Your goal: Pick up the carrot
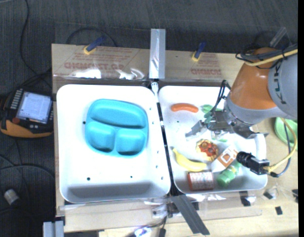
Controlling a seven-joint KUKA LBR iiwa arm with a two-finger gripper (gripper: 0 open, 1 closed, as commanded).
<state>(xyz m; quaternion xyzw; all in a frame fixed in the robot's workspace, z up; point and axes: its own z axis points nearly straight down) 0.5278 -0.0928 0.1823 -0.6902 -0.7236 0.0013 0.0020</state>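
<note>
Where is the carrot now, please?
The carrot lies near the far left corner of the right bin, left of the claw.

The bench is viewed by a single fixed camera set above it and tilted down at a slant, far enough back that both the left bin (73, 181) and the right bin (168, 98) are taken in, with surrounding floor included.

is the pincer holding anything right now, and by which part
Nothing shows between the pincer tips; the carrot lies apart in the right bin.
</note>
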